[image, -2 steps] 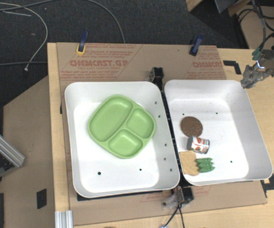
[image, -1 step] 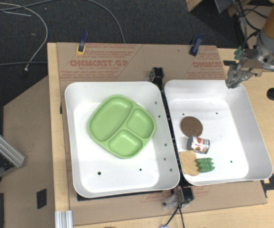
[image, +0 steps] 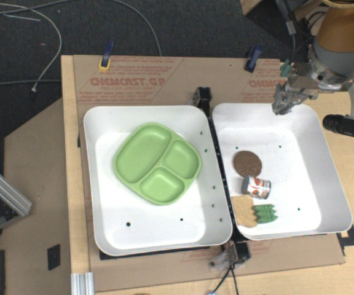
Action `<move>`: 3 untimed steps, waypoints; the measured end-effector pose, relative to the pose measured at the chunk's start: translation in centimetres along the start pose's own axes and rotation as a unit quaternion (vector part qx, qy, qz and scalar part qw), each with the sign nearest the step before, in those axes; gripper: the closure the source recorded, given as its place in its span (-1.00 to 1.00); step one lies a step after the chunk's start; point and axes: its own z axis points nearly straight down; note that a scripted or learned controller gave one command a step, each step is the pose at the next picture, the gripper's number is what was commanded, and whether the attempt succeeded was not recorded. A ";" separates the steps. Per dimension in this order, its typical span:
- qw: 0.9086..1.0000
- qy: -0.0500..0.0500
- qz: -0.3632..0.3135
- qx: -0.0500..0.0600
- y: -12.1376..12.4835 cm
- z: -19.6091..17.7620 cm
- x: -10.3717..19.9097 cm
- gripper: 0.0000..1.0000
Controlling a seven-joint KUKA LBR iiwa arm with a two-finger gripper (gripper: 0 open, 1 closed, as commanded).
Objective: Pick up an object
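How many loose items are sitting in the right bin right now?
4, all clustered near its left wall: a brown disc, a small can just below it, a tan flat piece at the front, and a green toy beside that. None looks hidden.

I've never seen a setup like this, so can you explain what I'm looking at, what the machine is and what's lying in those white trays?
This is one camera looking down at a slant on a bench. The robot arm, grey with an orange band, reaches in from the right; its tool hangs over the far rim of the right tray, with nothing between its fingers. The left tray holds a green divided plate. The right tray holds a brown round disc, a small can lying on its side, a tan flat piece and a small green toy, all clustered near its left side.
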 end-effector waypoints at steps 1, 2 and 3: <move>1.000 0.000 0.000 0.001 -0.1 1.9 5.3 1.00; 1.000 0.000 -0.001 0.001 -0.8 2.1 11.6 1.00; 1.000 0.000 -0.001 -0.001 -1.2 1.9 17.4 1.00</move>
